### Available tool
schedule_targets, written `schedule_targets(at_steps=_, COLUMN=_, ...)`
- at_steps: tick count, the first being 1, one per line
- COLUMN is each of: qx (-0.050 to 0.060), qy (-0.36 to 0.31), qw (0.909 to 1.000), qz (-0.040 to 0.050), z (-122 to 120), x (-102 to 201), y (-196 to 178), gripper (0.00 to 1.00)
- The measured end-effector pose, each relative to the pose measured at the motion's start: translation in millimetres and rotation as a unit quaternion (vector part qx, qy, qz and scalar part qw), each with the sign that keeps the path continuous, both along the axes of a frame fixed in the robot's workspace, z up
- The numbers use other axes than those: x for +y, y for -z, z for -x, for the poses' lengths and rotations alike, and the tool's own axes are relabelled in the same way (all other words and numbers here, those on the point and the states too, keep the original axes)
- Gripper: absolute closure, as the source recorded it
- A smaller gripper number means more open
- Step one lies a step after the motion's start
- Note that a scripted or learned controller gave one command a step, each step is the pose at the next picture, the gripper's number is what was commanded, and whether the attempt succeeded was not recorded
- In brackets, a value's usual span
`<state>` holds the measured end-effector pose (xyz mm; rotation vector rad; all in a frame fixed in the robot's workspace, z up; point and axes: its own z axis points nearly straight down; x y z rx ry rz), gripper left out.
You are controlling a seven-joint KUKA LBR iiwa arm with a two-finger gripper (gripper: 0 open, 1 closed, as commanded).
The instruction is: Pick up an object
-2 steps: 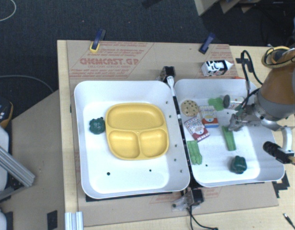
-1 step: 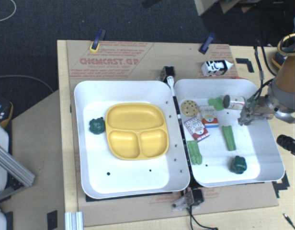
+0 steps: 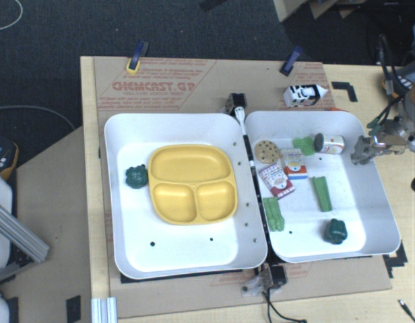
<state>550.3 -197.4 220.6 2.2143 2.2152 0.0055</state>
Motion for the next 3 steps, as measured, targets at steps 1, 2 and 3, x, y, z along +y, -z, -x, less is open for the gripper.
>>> schedule_targets(at_steps=1, qx=0.003, qy=0.0, qw=1.0, qz=-0.0011, z=-0.8, x=-0.2, y=-4.8, gripper=1.0)
schedule_targets(at_steps=2, qx=0.002, qy=-0.003, qw=1.0, qz=-0.0019, z=-16.4, x=45.2, y=-12.2, gripper=1.0)
schedule_targets(at_steps=3, qx=0.003, qy=-0.003, qw=1.0, qz=-0.0024, z=-40.3, x=100.3, y=-1.1, gripper=1.0)
